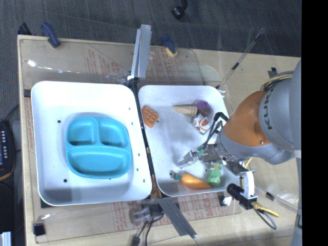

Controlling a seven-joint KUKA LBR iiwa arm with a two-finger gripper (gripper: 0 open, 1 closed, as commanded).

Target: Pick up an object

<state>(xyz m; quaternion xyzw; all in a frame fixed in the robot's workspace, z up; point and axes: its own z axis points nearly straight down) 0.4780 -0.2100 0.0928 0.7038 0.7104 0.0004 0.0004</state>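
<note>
The right bin [169,137] holds several toy foods. An orange waffle piece [150,116] lies near its left wall. An ice cream cone [185,108] and a purple piece [204,107] lie at the back, with a white and red piece [201,123] just in front of them. A carrot [195,181] and a green piece [214,174] rest by the front wall. My gripper [188,158] reaches in from the right, low over the bare bin floor, just above the carrot and left of the green piece. I see nothing held in it.
The left bin [46,137] carries a blue divided plate [98,146]. A metal bar [140,50] stands at the back between the bins. The grey and orange arm [251,129] covers the right bin's right edge.
</note>
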